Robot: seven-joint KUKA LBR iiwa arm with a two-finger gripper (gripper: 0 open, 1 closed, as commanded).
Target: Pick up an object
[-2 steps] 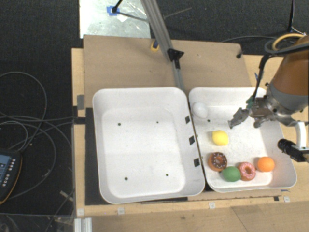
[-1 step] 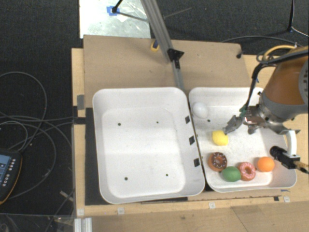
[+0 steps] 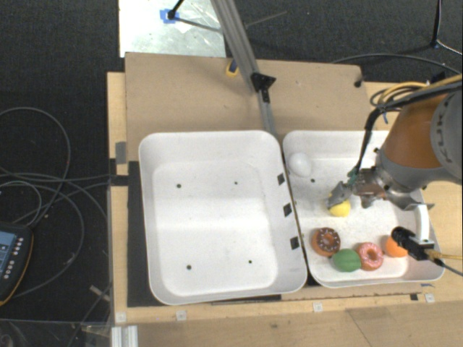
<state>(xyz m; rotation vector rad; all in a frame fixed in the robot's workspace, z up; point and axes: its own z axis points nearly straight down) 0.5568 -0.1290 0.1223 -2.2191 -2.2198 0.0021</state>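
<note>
We see the claw [image 3: 346, 194] hanging just above the small yellow rounded toy [image 3: 339, 209] in the right-hand white bin [image 3: 329, 150]; we cannot tell its state. We judge this the approach step, so next it must descend and grip that 1 toy.

We see a robotics lab: a grey arm [image 3: 416, 139] with an orange band reaches over a plain board counter [image 3: 188, 92] carrying two white bins [image 3: 155, 150]. Loose black cables [image 3: 43, 194] trail across dark carpet [image 3: 58, 42] on the left, beside a handheld control pendant [image 3: 11, 255]. A metal tripod leg [image 3: 235, 31] slants in from above.
</note>
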